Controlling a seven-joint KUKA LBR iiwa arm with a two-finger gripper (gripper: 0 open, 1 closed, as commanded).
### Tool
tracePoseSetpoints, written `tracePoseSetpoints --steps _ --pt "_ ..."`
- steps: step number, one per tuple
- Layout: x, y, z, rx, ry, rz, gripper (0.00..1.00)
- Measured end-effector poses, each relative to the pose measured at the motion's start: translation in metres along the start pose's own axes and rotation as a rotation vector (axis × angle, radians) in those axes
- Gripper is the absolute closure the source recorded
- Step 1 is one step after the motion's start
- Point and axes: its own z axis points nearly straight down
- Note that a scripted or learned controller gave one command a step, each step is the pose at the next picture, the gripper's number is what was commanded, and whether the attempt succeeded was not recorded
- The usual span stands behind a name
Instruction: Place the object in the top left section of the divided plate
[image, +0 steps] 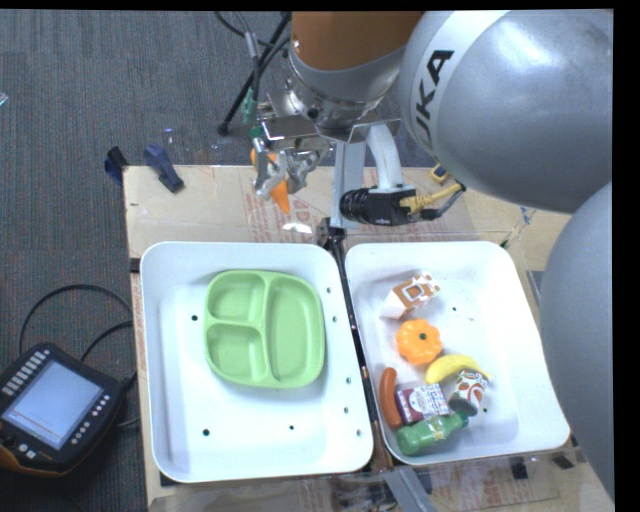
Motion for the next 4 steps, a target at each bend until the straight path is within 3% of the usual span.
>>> tracePoseSetpoints --steps 1,2,3,4 --pt "0.041 -0.005 0.047 -0.002 0.001 -0.213 1.0" --pt "-0.027 -0.003 0.055 -0.003 0.001 -0.158 1.0" --pt "-0.065 -0.011 -0.038 -0.003 0.001 0.083 1.0" --pt "-0.055 -0.031 0.044 -0.002 0.002 -0.009 1.0"
